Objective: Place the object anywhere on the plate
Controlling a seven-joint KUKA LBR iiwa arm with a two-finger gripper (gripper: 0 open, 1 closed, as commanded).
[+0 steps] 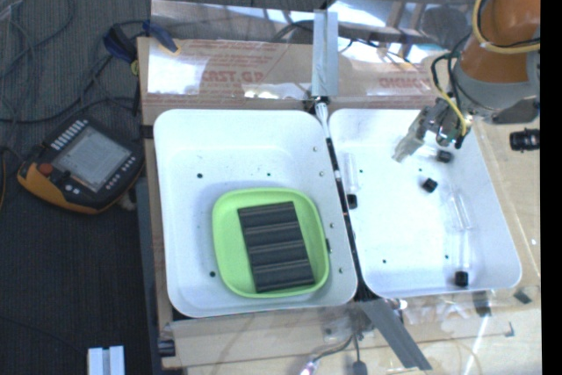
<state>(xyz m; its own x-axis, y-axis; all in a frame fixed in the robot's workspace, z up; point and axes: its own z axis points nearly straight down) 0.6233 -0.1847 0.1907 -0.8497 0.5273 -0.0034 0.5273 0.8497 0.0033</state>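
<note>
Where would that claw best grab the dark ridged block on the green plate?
Probably across its two long sides, coming straight down. The dark ridged block lies flat on the green plate, long and fairly narrow, with plate showing along both sides. The gripper hangs over the right bin.

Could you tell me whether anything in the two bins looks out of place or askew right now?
Little stands out. The dark ribbed object lies flat on the green plate in the left bin, turned slightly against the plate's edges. A few small dark bits lie scattered in the right bin.
</note>
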